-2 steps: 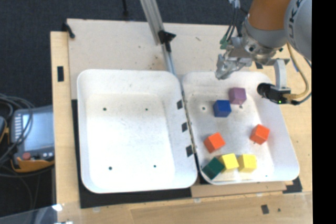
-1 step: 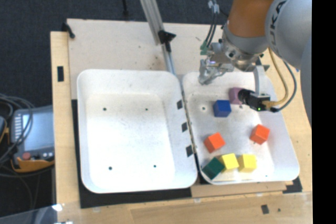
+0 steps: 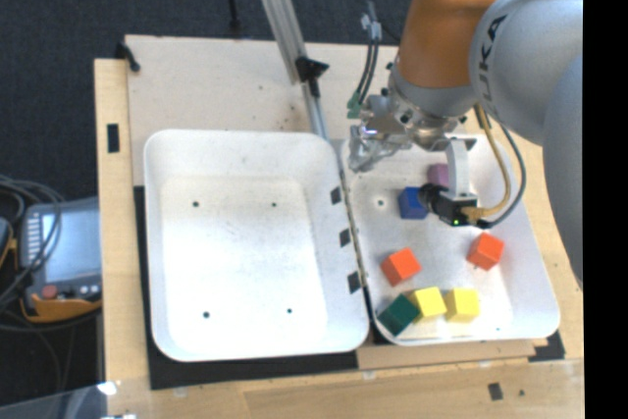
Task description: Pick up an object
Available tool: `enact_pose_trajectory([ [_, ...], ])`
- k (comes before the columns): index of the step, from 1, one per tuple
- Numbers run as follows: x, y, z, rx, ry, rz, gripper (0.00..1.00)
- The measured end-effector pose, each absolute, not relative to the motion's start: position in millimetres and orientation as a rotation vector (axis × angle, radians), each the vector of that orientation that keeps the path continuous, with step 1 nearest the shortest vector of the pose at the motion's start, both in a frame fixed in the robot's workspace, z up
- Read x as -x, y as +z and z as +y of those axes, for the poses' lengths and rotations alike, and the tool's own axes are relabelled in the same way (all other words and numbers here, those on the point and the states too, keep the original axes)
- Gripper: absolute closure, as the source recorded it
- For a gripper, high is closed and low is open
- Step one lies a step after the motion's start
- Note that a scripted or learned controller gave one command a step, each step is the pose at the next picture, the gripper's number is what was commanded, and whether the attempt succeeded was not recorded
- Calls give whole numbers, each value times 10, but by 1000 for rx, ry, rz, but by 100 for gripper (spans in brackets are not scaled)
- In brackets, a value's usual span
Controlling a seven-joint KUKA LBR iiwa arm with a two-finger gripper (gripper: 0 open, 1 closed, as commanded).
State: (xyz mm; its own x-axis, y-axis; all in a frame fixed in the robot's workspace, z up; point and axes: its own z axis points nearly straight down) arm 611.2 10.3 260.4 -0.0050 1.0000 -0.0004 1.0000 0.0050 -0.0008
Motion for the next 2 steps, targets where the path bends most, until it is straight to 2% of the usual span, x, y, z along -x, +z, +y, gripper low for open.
enact_pose_trajectory([
  [1,-5889,2614,583,2212,-1,-2229,100],
  [2,-5593,2370,936,2214,4,-2226,100],
])
